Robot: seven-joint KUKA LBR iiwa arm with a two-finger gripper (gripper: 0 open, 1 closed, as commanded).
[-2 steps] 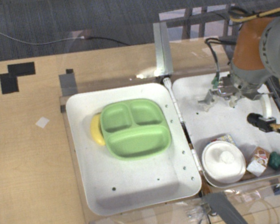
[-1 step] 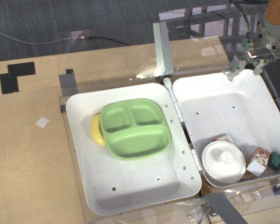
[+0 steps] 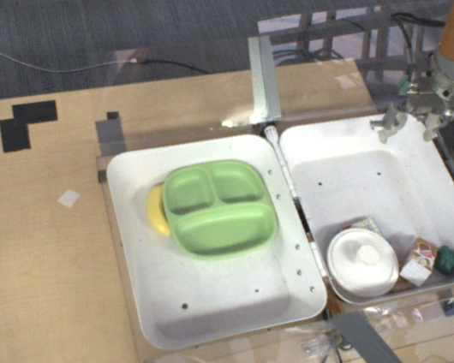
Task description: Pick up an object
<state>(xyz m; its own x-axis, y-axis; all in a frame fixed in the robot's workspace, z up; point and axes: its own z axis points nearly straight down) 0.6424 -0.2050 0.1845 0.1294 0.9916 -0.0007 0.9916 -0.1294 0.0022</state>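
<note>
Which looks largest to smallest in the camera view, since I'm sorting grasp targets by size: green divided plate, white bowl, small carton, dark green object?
1. green divided plate
2. white bowl
3. small carton and dark green object: these two look about alike, so I leave them unranked.

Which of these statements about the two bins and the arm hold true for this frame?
1. The green divided plate lies in the left bin. True.
2. A yellow object peeks out at the plate's left edge. True.
3. The white round container sits in the left bin. False: it sits in the right bin, near its front edge.
4. The gripper hangs over the green plate. False: it is at the right bin's far right corner.
5. The dark green object lies in the right bin's front right corner. True.
</note>
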